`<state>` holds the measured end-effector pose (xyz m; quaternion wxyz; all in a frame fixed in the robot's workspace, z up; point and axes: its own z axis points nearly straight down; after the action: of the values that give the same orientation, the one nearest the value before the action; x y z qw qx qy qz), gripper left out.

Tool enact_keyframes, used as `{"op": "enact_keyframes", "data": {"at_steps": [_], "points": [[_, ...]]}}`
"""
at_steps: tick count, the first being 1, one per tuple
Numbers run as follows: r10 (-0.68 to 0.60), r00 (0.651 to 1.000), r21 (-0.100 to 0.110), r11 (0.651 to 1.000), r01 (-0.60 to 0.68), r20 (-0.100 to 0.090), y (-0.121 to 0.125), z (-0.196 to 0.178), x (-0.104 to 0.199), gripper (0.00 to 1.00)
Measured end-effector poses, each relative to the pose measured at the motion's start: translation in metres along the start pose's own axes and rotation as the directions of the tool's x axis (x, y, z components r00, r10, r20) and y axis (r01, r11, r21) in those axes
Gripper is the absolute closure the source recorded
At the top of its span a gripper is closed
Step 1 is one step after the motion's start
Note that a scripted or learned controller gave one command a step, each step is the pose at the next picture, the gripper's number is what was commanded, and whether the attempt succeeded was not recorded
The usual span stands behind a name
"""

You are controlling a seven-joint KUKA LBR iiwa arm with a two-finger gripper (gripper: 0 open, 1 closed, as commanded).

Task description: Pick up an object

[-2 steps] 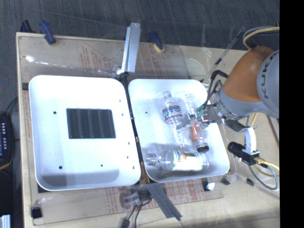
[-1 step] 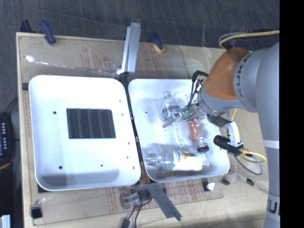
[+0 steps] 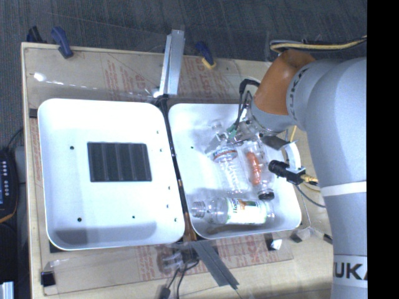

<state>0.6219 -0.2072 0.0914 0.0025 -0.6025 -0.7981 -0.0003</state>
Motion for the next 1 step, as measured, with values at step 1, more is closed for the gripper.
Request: {"op": "enact_keyframes", "data": {"at_steps": [1], "points": [[-0.006, 1.000, 0.000, 1.000, 0.006, 0.002, 0.0012, -0.0119, -0.0001, 1.00]]}}
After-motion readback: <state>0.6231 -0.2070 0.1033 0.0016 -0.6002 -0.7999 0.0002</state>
